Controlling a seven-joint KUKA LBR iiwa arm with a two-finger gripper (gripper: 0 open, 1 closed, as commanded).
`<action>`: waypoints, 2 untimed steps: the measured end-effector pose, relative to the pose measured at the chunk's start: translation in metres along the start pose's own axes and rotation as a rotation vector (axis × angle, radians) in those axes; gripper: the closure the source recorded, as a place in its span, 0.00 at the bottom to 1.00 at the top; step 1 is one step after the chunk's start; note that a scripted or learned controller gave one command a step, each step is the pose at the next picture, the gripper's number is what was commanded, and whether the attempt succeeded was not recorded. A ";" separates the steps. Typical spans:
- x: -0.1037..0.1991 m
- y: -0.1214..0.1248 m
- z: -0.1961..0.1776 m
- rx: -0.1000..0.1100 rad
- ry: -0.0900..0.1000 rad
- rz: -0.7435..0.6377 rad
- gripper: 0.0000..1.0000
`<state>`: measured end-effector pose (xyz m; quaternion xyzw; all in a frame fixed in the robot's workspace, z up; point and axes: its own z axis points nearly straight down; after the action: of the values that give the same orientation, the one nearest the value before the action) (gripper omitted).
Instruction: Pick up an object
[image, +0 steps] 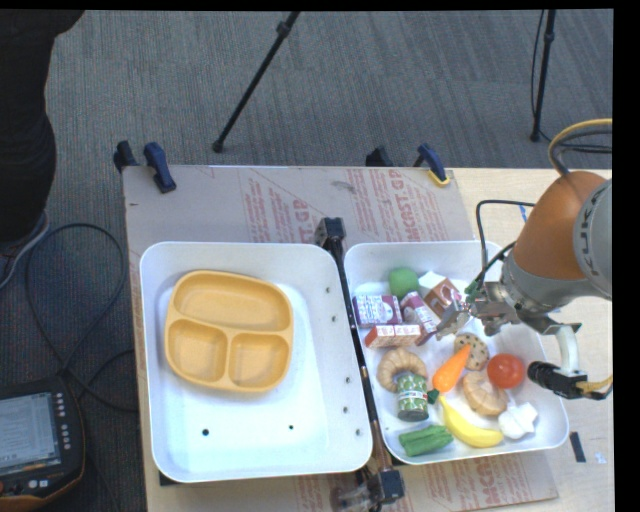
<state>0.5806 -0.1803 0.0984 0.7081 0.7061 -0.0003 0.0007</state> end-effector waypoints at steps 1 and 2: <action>-0.001 -0.046 0.012 0.004 0.003 -0.003 0.00; -0.002 -0.045 0.003 0.005 0.004 0.002 1.00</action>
<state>0.5352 -0.1824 0.0958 0.7087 0.7055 -0.0004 -0.0026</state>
